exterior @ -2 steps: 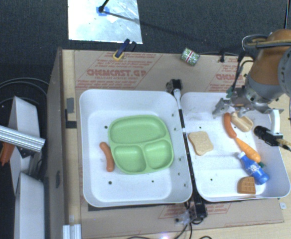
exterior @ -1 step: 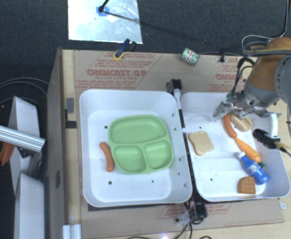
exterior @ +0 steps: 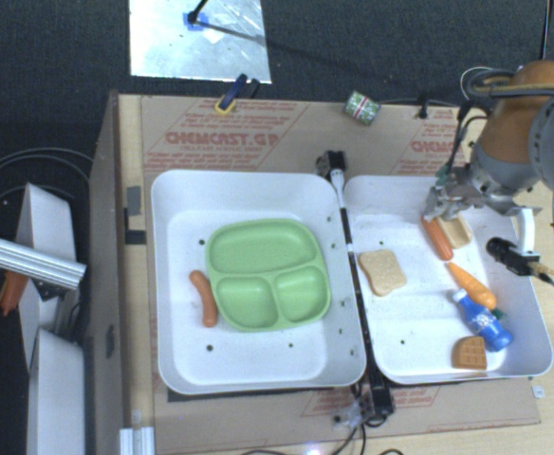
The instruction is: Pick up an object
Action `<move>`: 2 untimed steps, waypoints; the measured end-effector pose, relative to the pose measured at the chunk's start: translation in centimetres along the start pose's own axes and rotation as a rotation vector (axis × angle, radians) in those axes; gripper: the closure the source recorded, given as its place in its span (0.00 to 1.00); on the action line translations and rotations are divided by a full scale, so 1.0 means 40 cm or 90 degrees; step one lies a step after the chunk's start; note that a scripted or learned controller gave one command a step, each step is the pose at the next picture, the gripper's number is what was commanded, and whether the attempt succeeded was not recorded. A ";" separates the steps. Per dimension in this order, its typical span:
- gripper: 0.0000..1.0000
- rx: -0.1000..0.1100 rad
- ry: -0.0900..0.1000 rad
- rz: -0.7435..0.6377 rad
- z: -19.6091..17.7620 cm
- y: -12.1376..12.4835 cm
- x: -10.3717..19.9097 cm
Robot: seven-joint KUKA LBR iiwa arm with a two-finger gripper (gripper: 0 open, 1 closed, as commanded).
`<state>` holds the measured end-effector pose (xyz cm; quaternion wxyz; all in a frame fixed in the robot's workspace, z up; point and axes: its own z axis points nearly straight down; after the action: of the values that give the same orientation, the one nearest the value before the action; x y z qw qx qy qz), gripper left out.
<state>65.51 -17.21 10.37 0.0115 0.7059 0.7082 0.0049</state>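
Gripper (exterior: pixel 451 200) low over right bin (exterior: pixel 405 368), far corner. Orange sausage (exterior: pixel 438 238) just below the tip, touching a pale bread piece (exterior: pixel 457 230); long axis slants toward bread slice (exterior: pixel 382 271). Grasp state: cannot tell.

Floor: dark carpet (exterior: pixel 49 55) around the desk.
Desk: brown cardboard sheet (exterior: pixel 258 131) with red print.
Behind: shiny metal plate (exterior: pixel 201 27).
Left: black cables (exterior: pixel 21 173), white boxes (exterior: pixel 54 216).
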 end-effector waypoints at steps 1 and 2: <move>1.00 0.010 0.006 -0.001 -0.222 -0.049 0.180; 0.00 0.013 0.006 0.000 -0.218 -0.052 0.178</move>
<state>63.21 -10.03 18.95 0.0010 0.7059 0.7083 0.0010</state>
